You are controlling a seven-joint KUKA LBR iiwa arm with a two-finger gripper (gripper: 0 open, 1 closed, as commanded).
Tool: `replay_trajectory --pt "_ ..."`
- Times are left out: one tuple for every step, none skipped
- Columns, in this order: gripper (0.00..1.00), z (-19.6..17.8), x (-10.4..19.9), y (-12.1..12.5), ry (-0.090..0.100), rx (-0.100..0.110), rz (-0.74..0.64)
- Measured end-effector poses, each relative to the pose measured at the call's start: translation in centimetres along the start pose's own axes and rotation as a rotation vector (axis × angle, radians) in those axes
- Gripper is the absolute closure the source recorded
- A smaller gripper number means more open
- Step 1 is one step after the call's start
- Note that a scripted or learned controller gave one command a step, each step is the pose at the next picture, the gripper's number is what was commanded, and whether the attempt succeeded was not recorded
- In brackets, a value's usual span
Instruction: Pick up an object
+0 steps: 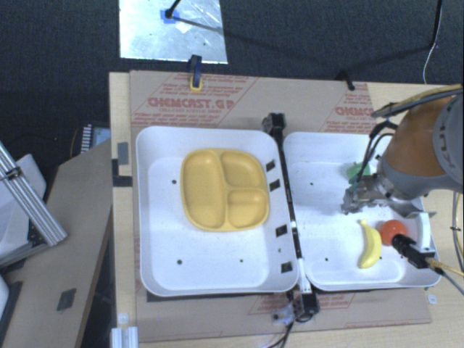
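- Two shallow white bins are sitting side by side on the bench, seen from the fixed overhead camera.
- The grey arm (pixel 428 147) is reaching in from the right, its claw (pixel 360 196) hanging low over the right bin (pixel 319 194); whether the claw is apart or together, I cannot tell.
- A yellow banana (pixel 370 246) is lying just below the claw.
- An orange ball (pixel 393 230) is sitting beside the banana, lower right of the claw.
- Something green (pixel 355 170) is peeking out just above the claw.
- A yellow divided plate (pixel 223 189) is resting in the left bin (pixel 163 259), well to the claw's left.
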State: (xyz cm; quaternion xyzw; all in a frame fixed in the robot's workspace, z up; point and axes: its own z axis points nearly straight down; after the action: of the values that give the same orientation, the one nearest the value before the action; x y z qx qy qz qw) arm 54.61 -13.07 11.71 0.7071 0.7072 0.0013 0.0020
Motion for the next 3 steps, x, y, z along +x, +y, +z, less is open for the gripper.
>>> replay_trajectory --pt "1.0 -6.3 0.3 -0.1 -0.001 -0.003 -0.005" --pt "1.0 -11.0 0.2 0.1 -0.001 -0.002 -0.006" --pt "1.0 -10.8 0.2 0.2 0.0 0.002 -0.006"
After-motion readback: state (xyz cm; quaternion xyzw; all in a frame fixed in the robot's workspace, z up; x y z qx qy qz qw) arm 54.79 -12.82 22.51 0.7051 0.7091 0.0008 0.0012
